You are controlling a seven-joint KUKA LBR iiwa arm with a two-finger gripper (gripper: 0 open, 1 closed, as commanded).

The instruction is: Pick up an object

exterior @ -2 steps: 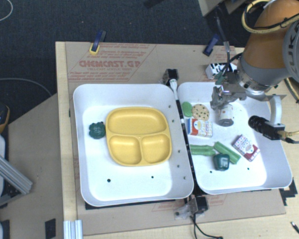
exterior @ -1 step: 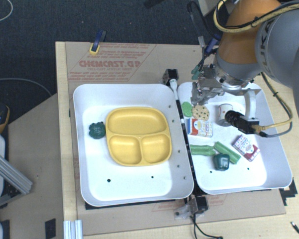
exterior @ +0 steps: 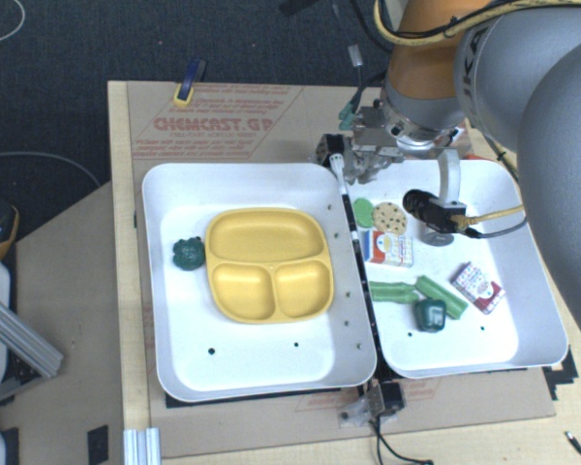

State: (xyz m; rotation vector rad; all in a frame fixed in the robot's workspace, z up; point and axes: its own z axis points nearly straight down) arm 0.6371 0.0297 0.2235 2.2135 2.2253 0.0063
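My gripper point(exterior: 360, 163) hangs over the far left corner of the right bin point(exterior: 533, 289), close to the divider between the bins. Just below it lie a green round piece point(exterior: 363, 211) and a speckled cookie point(exterior: 390, 218). Nearer the front are a white packet with red and blue print point(exterior: 392, 249), a green pod point(exterior: 393, 292), a second green stick point(exterior: 443, 295), a small teal object point(exterior: 431, 316) and a red and white box point(exterior: 477, 287). Nothing shows in the gripper.
The left bin point(exterior: 165, 308) holds a yellow divided plate point(exterior: 268, 263) and a dark green lump point(exterior: 188, 253) at its left. A black fitting with a yellow cable point(exterior: 434, 211) hangs from the arm over the right bin. A blue and yellow clip point(exterior: 187, 83) lies on the board behind.
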